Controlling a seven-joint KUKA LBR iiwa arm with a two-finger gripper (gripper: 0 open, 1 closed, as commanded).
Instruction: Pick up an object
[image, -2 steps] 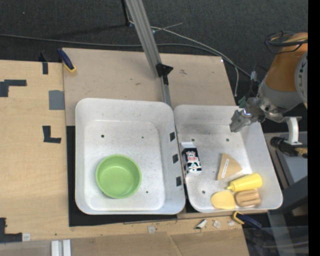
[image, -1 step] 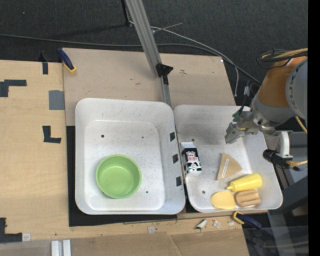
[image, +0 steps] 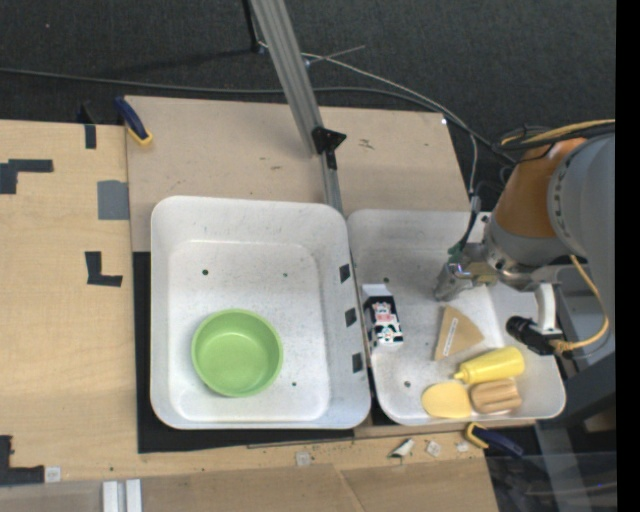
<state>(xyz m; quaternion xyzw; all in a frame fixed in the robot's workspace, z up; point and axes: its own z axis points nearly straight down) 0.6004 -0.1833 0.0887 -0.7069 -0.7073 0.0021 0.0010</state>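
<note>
The green bowl (image: 237, 352) looks like smooth, slightly glossy plastic. Both white bins (image: 250, 225) seem matt plastic, speckled with dark flecks. The bench (image: 60, 300) top resembles pale matt wood. The slanted pole (image: 295, 85) looks like brushed metal.

You are looking down from one fixed camera above the light wooden bench (image: 230, 150), tilted at a slant. It sits far enough back to take in both shallow white plastic bins (image: 250, 225) side by side, with the grey, orange-banded arm (image: 560, 210) entering from the right.
</note>
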